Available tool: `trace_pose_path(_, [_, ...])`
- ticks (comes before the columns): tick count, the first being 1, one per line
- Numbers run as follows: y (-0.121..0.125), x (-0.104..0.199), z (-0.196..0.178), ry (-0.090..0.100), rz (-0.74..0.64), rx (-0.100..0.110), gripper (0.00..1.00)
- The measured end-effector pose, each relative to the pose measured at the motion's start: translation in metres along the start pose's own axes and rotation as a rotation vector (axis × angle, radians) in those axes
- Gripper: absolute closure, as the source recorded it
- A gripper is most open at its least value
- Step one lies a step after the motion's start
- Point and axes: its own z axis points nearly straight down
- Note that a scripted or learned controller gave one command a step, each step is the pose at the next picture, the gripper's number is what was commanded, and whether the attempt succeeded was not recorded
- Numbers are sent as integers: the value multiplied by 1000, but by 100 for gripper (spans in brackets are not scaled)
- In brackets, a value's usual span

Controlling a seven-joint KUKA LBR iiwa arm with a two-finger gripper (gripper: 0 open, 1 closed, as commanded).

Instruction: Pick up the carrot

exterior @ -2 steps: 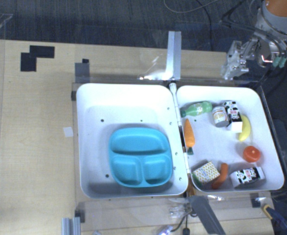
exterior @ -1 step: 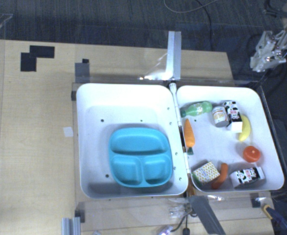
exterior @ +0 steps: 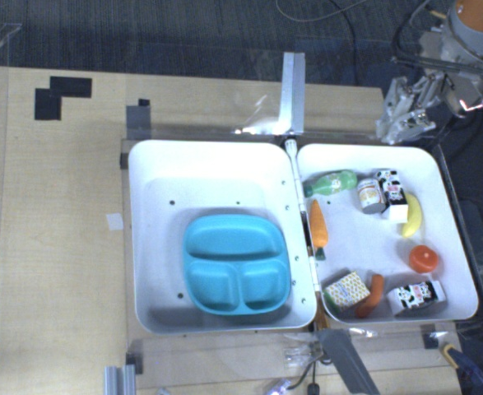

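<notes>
Carrot: the small orange tapered carrot point(exterior: 318, 225) lies lengthwise against the left wall of the right white bin point(exterior: 450, 189), hard by the divider between the two bins.

Why that matters: you get open floor on its right flank only; the wall side leaves little room for a finger, so I judge a grasp along its length safer than one across it.

Neighbours: a green plastic bottle point(exterior: 331, 183) lies just above the carrot's tip; a patterned yellow-green box point(exterior: 346, 289) and a red sausage point(exterior: 373, 295) sit below, near but apart.

Gripper: the metal two-finger gripper point(exterior: 407, 115) hangs beyond the right bin's far rim, well apart from the carrot, carrying nothing; you cannot tell from here how its fingers are set.

Left bin: the blue sectioned plastic tray point(exterior: 236, 262) rests mid-floor in the left white bin point(exterior: 154, 220).

Progress: pick not yet begun, by my reading.
</notes>
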Motion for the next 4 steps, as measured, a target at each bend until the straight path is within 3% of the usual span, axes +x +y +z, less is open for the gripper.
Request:
trace_pose_path(1, [-38, 30, -41, -2, -359, 2, 100])
trace_pose_path(2, [-7, 82, -41, 0, -352, 2, 100])
trace_pose_path(3, [48, 86, -19, 2, -532, -2, 100])
trace_pose_path(4, [-75, 103, -40, 1, -766, 2, 100])
